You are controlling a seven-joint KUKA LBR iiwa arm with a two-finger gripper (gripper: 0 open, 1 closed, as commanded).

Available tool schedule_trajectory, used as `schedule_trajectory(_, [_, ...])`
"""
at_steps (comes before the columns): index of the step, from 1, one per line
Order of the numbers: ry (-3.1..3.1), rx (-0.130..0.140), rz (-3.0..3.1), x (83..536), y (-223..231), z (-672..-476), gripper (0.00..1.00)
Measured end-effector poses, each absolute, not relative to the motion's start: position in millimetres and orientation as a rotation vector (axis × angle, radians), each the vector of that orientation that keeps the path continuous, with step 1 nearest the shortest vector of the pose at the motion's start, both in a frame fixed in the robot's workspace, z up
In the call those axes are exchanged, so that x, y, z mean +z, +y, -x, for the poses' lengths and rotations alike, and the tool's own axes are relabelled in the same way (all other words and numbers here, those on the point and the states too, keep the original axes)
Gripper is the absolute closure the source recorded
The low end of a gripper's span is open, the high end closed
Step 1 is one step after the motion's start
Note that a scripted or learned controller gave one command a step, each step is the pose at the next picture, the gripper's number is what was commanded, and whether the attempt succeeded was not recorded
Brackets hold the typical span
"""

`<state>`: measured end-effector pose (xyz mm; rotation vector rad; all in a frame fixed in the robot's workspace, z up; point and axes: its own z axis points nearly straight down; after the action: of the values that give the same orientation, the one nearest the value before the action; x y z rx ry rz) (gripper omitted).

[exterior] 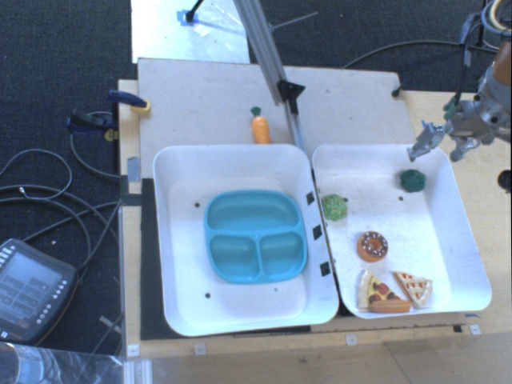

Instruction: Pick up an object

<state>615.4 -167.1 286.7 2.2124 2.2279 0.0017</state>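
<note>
Two white bins sit side by side on the tabletop [200,94]: the left bin [180,294] holds a blue divided plate [256,236], and the right bin [464,270] holds a dark green broccoli piece [413,180], a lighter green one [334,207], a donut [372,246], a pizza slice [378,293] and a waffle wedge [413,288]. At the right bin's far right corner the end effector [442,140] hangs with its fingers spread apart and nothing between them, just above and beside the dark green broccoli piece. A toy carrot [261,126] lies on the tabletop behind the left bin.

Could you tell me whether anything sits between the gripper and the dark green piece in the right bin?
Nothing visible does. The gripper hangs open above the right bin's far corner, and the dark green piece lies alone just below it.
</note>
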Motion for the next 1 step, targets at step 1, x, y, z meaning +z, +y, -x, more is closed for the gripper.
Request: schedule_trajectory(1, [2.229, 0.001, -2.211, 286.8, -167.0, -615.4, 0.00])
